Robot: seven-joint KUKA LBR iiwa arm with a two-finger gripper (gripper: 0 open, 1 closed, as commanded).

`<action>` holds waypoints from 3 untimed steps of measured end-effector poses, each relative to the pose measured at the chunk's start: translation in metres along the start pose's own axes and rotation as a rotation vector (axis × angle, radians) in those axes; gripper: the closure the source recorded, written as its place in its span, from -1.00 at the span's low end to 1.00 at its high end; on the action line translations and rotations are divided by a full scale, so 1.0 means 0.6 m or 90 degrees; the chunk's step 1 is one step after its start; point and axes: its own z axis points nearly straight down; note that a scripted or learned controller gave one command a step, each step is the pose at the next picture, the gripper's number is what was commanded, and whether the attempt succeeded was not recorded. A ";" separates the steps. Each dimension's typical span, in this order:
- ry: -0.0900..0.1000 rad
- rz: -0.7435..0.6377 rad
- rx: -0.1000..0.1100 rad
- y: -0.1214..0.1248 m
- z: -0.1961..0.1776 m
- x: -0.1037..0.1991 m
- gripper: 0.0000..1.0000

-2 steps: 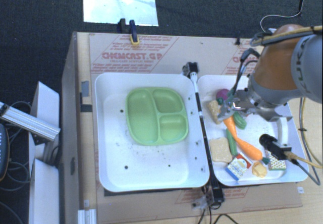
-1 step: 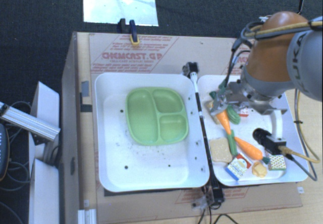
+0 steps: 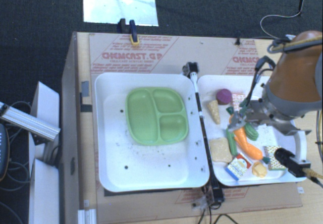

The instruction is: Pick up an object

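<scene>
1 relation to settle first: carrot [image 3: 248, 145] against gripper [image 3: 236, 124]. Lies just below and slightly right of the gripper tip in the camera view, upper end close under that tip. Runs its long axis on a diagonal, from upper left by the tip down to lower right toward the front of the right bin [image 3: 290, 180]. Calls, as a judgement, for a closing line across that diagonal rather than along it, or else a slide off the rounded sides.

Gripper state: cannot tell how far open, with the tip dark, small and seen from above against clutter. Nothing visibly held. Hangs low over the middle of the right bin, at the end of the arm [image 3: 295, 79] reaching in from the right.

Crowded all around the carrot. Green cucumber [image 3: 231, 143] pressed along its left side, roughly upright in the view and perhaps touching it. Tan cracker [image 3: 220, 150] just left of the cucumber. Pale wedge [image 3: 214, 112] and purple piece [image 3: 223, 96] further up, left of the gripper and apart from it. Small box [image 3: 237, 167] near the carrot's lower end.

Risk, as judged: catching cucumber and carrot together, or nudging both aside.

Left bin [image 3: 113, 167] well apart from the gripper, bearing only 1 green plate [image 3: 156, 116] with 3 compartments; no part in the coming move.
</scene>
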 end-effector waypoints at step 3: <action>-0.001 0.001 0.000 0.072 -0.012 -0.032 1.00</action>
